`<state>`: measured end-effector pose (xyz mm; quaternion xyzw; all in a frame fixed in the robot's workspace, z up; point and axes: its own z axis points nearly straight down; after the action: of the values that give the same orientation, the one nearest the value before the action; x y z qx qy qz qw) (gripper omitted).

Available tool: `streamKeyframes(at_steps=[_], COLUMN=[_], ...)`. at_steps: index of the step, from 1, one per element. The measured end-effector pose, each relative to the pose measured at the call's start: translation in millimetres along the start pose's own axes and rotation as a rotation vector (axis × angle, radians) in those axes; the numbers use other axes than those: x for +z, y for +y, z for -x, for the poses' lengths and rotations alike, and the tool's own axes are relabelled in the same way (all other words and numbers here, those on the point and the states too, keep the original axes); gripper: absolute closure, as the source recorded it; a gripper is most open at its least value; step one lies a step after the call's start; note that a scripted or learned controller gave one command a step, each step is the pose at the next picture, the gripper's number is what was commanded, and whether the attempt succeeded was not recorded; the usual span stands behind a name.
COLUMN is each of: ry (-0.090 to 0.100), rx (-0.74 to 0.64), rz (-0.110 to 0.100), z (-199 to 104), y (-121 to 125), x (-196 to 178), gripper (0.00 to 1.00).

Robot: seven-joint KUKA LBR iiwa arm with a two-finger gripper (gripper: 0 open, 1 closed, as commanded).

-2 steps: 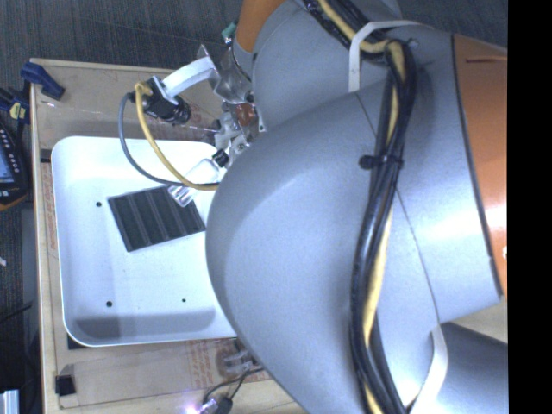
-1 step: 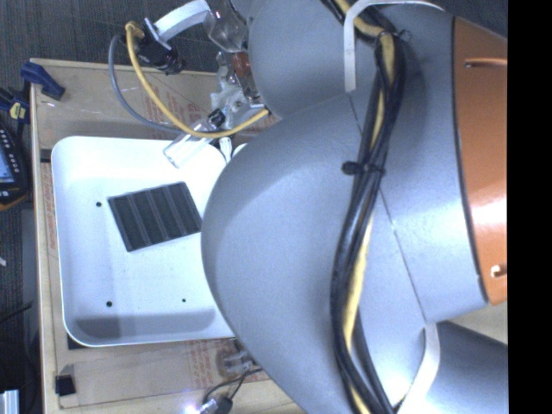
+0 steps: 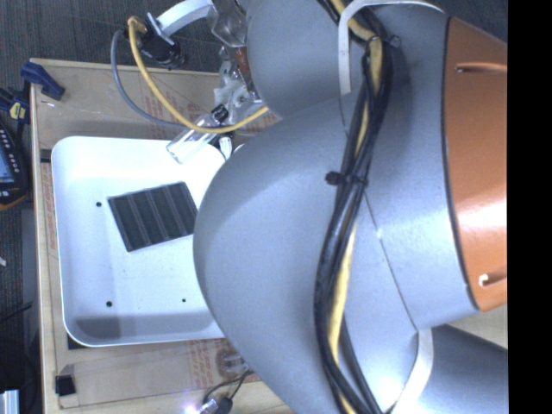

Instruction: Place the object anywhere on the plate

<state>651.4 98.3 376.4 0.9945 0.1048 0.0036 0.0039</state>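
- Camera view: the grey arm (image 3: pixel 345 231) looms across most of the white bin (image 3: pixel 86 231).
- A dark ribbed slab (image 3: pixel 155 216) lies flat on the bin floor, apart from the walls; if that is the object, it looks stiff and light, best pinched across its narrow sides.
- The hand's state I cannot tell.
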Motion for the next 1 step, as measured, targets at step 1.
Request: streamKeyframes(at_steps=[1], ry=[-0.013], rx=[-0.335], rz=[-0.013], z=[1.6], y=[-68.2], x=[85.7], gripper=[1.0])
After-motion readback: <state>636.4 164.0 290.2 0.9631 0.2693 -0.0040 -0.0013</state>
